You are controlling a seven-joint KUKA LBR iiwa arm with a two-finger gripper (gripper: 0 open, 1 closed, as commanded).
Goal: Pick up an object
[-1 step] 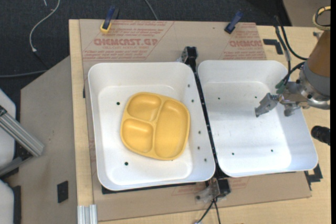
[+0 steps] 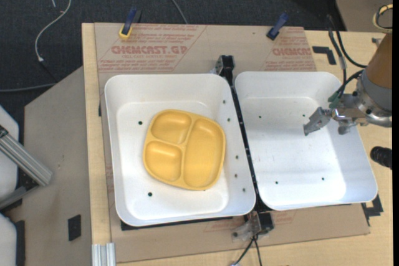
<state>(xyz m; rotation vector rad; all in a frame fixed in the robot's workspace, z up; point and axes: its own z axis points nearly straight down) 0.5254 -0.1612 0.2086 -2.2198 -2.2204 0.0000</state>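
The yellow plate (image 2: 185, 149) lies flat on the floor of the left bin (image 2: 118, 93), a little toward that bin's right half, with white floor showing all around it. The hand (image 2: 329, 119) is well apart from it, over in the right bin (image 2: 293, 196), above the upper right part of that bin's floor. The raised wall where the two bins meet runs between the plate and the hand.

The plate is a rounded square with soft corners, sitting slightly turned so its sides do not line up with the bin walls. Low ridges split it into three sections: a large one along its right side and two smaller ones on its left, one above the other. It is one even yellow colour, matte, and its rim touches none of the bin walls.

The hand hangs from the arm (image 2: 381, 81), which comes in from the right. One grey finger (image 2: 316, 121) points down and to the left toward the bin floor, and a second dark part sits just to its right; nothing lies between them. Whether the fingers are set wide or narrow cannot be told from this angle.

Both bins rest side by side on a table (image 2: 93, 152) covered with brown cardboard, and two blue clamps (image 2: 129, 22) grip its far edge
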